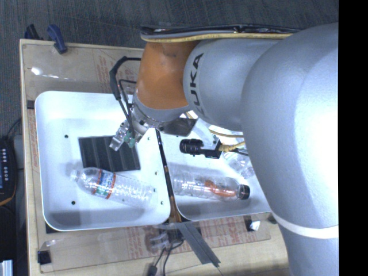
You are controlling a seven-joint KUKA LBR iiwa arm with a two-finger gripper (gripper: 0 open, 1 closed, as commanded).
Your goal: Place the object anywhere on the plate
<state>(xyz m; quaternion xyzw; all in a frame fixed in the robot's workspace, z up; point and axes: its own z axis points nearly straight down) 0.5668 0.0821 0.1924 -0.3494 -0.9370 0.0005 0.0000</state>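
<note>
Two bins are sitting side by side on the bench (34,68): left bin (57,111) and right bin (218,214). Left bin is holding a dark ribbed plate (100,148) lying flat near its middle, and a clear bottle (112,187) lying on its side, touching or overlapping the plate's near edge, label with red and blue print facing up. Right bin is holding a second clear bottle (210,188) on its side, dark cap pointing right, orange-red band around its middle; more clear plastic (241,165) is showing just beyond it, partly hidden by the arm. Arm (253,85) is reaching in from the right and covering most of the right bin, orange band (161,76) sitting over the divide between bins. Gripper (122,138) is hanging over the plate's far right corner, inside the left bin. Its state: cannot tell, tips are too small and blurred to read. Nothing is visibly clamped at the tips. A black cylindrical part (192,147) is sticking out under the wrist over the right bin. Two blue clamps (56,39) are gripping the bench's far left corner.
</note>
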